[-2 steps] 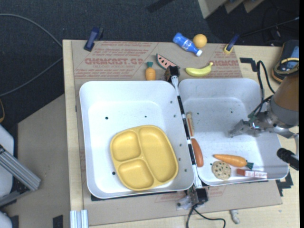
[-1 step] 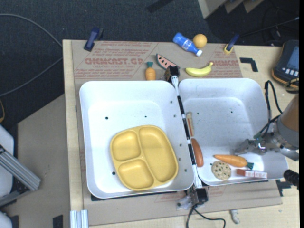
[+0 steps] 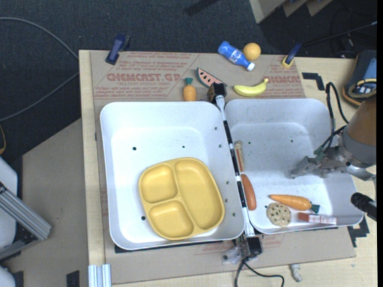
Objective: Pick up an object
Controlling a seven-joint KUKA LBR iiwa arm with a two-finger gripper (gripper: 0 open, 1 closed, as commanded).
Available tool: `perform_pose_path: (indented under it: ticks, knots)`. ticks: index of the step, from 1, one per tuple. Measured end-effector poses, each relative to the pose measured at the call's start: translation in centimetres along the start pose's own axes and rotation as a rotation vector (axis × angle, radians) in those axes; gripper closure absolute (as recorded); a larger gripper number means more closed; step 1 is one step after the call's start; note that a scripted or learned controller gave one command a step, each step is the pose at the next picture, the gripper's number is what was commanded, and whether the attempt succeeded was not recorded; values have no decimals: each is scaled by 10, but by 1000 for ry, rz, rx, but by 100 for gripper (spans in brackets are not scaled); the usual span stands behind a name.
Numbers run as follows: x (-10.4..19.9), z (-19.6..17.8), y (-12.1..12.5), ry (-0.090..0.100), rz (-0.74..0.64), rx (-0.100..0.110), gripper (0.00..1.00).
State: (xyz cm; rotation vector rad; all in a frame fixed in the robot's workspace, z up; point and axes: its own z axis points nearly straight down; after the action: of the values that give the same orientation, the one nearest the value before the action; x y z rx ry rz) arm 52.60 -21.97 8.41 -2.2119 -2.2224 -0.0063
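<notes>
Orange carrot [image 3: 290, 201] lying flat, right bin's near end; round speckled cookie [image 3: 278, 214] just beside

a: any writing to read?
b: red print on the brown cardboard sheet [image 3: 149, 70] under the bins, "chemcast g.p", repeated mirrored toward the right; smaller lines too blurred.

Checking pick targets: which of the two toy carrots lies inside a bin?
The larger carrot, lying flat in the right bin beside the cookie. The small carrot stands on the cardboard behind the bins.
</notes>
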Motion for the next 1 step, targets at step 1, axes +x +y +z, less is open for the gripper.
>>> perform_pose_path:
  ticks: [1]
  knots:
    - [-1, 0, -47, -1, 3, 2, 0]
